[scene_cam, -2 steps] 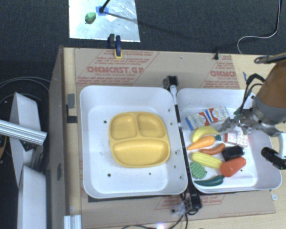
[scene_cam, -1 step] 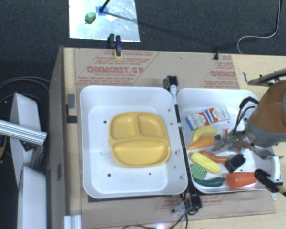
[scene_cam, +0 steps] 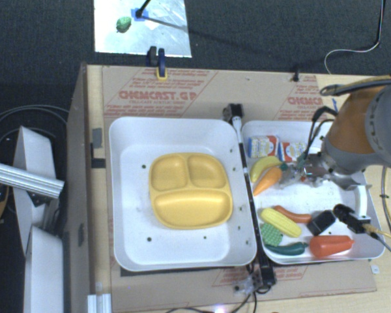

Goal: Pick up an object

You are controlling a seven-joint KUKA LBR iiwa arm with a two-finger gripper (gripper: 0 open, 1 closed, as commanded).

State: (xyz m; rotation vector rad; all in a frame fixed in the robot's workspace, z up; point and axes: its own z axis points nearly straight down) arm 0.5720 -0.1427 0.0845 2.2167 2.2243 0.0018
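Camera view places the gripper [scene_cam: 300, 173] beside the toy carrot [scene_cam: 265, 180]; its opening cannot be told. Centre over the carrot before you close.

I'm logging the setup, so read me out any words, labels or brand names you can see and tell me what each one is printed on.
"CHEMCAST GP" in red, on the brown protective sheet behind the left bin.
The same red print repeats on the sheet behind the right bin, partly cut off by the arm.
The carton in the right bin has red and blue print, too blurred to read.
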